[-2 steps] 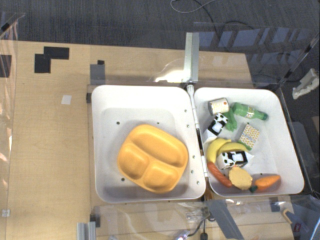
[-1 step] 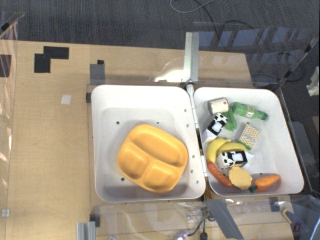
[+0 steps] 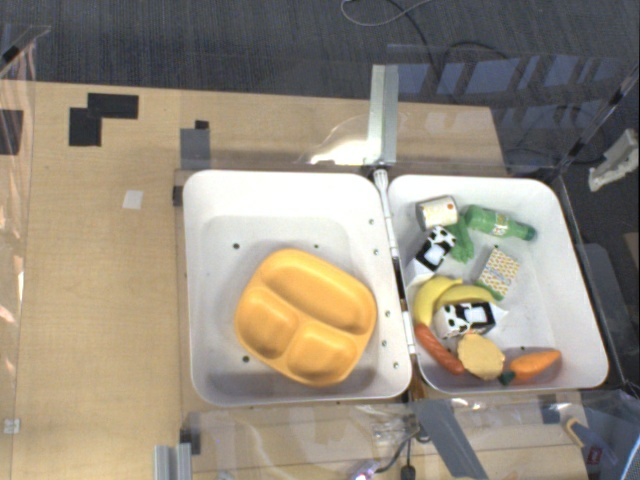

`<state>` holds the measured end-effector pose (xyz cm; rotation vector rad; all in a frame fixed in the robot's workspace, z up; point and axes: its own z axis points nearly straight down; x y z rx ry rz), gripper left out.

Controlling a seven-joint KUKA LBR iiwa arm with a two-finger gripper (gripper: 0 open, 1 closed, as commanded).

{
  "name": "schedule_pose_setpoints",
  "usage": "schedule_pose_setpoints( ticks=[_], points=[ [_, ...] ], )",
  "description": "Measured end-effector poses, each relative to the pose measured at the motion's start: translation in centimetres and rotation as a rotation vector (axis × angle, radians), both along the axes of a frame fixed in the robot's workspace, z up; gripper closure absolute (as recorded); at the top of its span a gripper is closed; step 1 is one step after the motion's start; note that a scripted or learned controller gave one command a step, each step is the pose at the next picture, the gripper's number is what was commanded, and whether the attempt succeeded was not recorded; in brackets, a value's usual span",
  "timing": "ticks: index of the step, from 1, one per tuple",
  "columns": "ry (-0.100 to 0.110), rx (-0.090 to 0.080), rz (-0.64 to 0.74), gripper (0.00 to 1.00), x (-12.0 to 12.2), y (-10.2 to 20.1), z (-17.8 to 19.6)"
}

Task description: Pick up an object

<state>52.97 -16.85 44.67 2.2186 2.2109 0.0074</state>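
Note:
The right bin holds several small objects: a white cylinder, a green bottle, a black-and-white toy, a patterned flat packet, a yellow banana, another black-and-white piece, a tan round piece and two orange carrots. They crowd the bin's left and front parts. In the left bin lies a yellow divided tray, upside up, near the bin's middle front.
A metal post stands behind the seam between the bins. Black markers are on the wooden bench at the far left. A cable runs over the dark floor behind the bench.

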Motion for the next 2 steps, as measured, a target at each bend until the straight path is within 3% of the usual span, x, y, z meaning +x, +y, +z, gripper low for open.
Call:
schedule_pose_setpoints(
  ticks=[1,2],
  points=[
    [0.005,0.000,0.091,0.00,6.7,-0.3,-1.2],
    [-0.002,-0.003,0.098,1.00,6.9,-0.2,0.1]
  ],
)
